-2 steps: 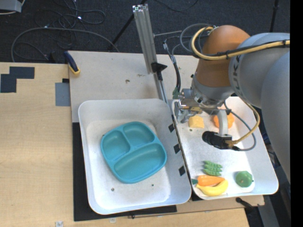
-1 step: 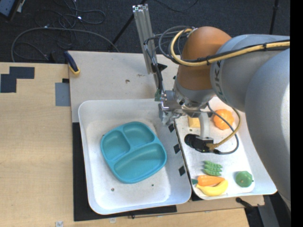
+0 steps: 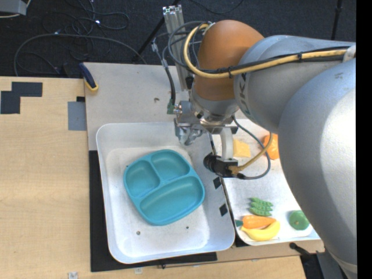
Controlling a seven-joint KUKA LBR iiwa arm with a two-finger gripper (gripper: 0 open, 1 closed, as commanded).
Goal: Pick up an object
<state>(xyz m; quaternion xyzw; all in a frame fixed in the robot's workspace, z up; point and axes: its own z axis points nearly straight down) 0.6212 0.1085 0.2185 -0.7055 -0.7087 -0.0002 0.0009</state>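
A teal divided plate (image 3: 164, 185) lies in a white bin (image 3: 113, 214). The other white bin (image 3: 241, 205) holds green (image 3: 260, 205), orange (image 3: 257, 221) and yellow (image 3: 263, 232) toy foods. The worktop (image 3: 40, 179) is pale wood.

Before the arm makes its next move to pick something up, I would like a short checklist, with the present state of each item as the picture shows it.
1. Gripper position: above the top edge of the left bin, near the divided teal plate - ok.
2. Finger state visible: cannot tell.
3. Something held between the fingers: cannot tell; nothing is seen there.
4. Teal plate lies flat inside the left bin, unobstructed - ok.
5. Toy foods in the right bin: green pea pod, yellow banana, green piece lie near the front - ok.
6. Black cable hangs below the wrist, over the edge between the bins - not ok, it may snag.
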